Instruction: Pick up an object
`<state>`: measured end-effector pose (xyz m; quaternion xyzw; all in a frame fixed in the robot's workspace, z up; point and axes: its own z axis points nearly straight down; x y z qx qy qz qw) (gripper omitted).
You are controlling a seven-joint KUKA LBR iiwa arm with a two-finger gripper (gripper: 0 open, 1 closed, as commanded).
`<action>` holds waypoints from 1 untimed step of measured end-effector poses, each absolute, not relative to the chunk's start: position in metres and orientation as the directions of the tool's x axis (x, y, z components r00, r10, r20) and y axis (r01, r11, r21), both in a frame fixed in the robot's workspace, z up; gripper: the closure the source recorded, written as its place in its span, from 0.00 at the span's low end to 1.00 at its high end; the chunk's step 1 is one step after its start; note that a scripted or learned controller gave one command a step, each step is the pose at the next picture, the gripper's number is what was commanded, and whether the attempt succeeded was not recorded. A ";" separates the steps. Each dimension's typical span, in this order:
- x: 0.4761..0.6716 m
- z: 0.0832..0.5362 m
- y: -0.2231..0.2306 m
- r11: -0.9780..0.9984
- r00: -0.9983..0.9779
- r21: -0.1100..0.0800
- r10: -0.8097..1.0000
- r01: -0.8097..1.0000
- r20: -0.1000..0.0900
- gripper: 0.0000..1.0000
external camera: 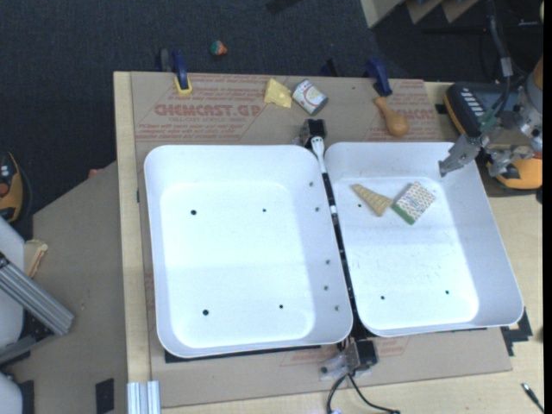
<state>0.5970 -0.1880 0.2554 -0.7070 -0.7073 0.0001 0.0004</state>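
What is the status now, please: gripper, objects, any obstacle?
Gripper at right bin's far right rim, holding nothing. Cone piece and patterned block lie touching in that bin, untouched. Nothing blocking them.

Even, fairly bright overhead light. The two white bins (233, 335) (431, 300) come close to washing out, with a soft grey band across the left one. Shadows are faint and short. The dark floor (78, 24) beyond the worktop (138, 231) stays dim; the picture is slightly soft and grainy.

red print on the brown board (216, 109) under the bins reads "chemcast g p", toward 12 o'clock above the left bin (172, 166). more red print at 1 o'clock is too blurred to read.
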 end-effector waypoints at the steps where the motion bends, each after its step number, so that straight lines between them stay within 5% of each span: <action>1: 0.573 0.172 -0.171 0.000 0.000 -0.010 1.000 1.000 0.004 0.00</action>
